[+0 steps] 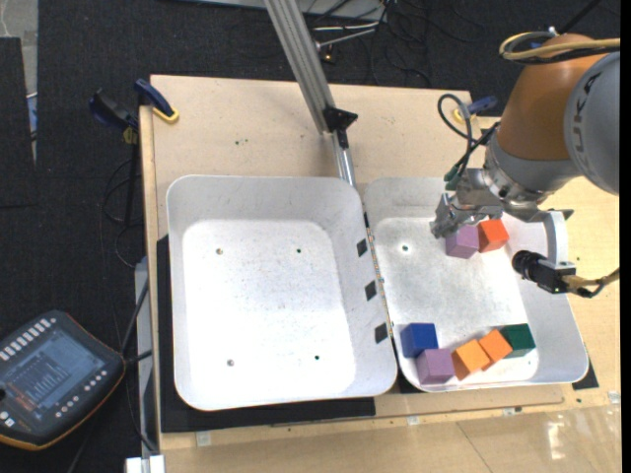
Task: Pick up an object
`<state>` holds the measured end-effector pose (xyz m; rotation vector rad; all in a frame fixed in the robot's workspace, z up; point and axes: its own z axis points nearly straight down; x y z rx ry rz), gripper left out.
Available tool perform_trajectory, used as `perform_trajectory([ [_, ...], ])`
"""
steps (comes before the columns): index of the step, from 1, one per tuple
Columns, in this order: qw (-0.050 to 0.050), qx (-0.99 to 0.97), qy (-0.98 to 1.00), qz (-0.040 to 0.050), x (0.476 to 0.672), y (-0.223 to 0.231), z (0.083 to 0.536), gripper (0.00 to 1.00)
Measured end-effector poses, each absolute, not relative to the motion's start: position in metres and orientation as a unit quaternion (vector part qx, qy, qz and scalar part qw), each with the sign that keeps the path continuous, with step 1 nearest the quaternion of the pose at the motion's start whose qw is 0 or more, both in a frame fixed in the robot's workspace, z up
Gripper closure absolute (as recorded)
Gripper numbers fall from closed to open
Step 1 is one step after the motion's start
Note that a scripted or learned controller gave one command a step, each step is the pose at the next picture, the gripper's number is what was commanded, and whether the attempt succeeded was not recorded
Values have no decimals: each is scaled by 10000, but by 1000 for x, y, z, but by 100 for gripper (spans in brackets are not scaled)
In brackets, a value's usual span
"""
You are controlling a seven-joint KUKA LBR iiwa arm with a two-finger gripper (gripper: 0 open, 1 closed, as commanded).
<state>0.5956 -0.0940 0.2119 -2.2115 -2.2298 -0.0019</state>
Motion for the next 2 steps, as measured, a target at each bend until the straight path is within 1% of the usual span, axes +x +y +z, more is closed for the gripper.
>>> perform_trajectory([
  [1, 10, -7042, -7100, -3, 594, -42, 210, 100],
  [2, -2, -7038, -7104, -18, 601, 18, 224, 100],
])
